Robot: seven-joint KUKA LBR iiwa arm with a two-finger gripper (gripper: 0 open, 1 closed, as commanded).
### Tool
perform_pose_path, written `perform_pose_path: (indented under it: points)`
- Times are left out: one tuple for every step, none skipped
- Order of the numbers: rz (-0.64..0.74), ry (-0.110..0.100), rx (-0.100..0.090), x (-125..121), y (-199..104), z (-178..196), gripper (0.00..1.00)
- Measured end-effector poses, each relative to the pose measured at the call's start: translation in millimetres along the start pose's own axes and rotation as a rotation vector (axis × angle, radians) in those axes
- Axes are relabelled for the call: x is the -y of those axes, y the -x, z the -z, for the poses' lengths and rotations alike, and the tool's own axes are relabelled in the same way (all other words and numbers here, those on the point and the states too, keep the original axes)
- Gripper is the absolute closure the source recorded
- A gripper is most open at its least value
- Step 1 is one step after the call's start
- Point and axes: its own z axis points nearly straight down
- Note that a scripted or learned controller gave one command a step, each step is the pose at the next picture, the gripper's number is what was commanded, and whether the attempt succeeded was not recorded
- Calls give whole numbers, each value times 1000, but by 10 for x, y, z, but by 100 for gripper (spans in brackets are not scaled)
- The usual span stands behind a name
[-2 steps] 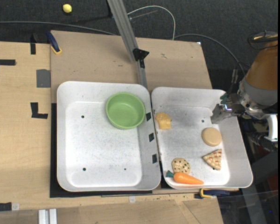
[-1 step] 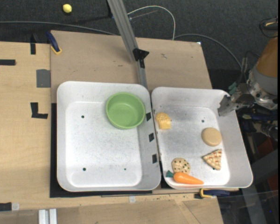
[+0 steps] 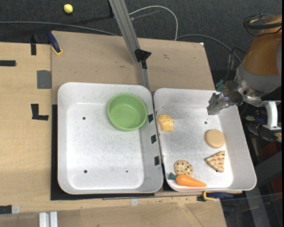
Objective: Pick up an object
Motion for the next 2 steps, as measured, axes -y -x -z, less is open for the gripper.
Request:
perform_pose_path:
  points:
    - [1,-1,0,-190,-500,-120,100]
    - [1,0,-1,-362,-982,-72,100]
